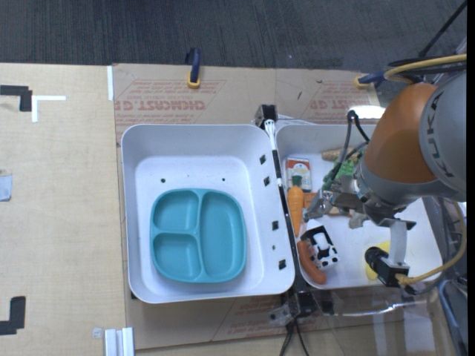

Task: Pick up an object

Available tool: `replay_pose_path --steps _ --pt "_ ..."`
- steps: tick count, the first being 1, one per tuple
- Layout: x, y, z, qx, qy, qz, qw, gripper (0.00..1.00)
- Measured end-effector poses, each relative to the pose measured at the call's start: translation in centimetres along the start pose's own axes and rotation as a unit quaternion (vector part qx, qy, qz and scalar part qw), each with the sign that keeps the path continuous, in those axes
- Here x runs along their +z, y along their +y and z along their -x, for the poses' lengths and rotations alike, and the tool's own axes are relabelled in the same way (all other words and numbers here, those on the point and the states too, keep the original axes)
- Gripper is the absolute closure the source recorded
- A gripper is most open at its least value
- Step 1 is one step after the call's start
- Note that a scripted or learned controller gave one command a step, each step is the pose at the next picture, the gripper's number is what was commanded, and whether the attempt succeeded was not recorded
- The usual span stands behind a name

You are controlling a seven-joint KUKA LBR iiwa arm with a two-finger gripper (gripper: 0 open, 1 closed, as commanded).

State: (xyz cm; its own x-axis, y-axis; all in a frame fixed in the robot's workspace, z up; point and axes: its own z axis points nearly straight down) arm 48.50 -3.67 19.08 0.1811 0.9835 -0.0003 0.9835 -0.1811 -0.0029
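My gripper (320, 205) hangs low over the right bin (427, 225), its tip just right of an orange carrot (295, 205) by the bin's left wall. A small red and white box (298, 173) lies behind the carrot. In front of the gripper sit a black and white cow toy (321, 248) and a reddish sausage (312, 267). A green piece (339, 170) and a tan piece (332, 154) peek out from behind the wrist. The arm's orange band (401, 136) hides the middle of the bin.
The left bin (141, 154) holds a teal divided plate (199, 235). A yellow object (373, 267) lies near the right bin's front, beside a black cable fitting (380, 264). A blue and yellow clamp (194, 68) grips the cardboard at the back.
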Motion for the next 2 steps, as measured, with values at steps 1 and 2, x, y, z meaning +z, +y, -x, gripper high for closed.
replay_pose_path --steps 1,2 --pt "0.00 0.00 0.00 0.000 0.000 0.000 1.0000 0.00" --pt "0.00 0.00 0.00 0.000 0.000 0.000 1.0000 0.00"
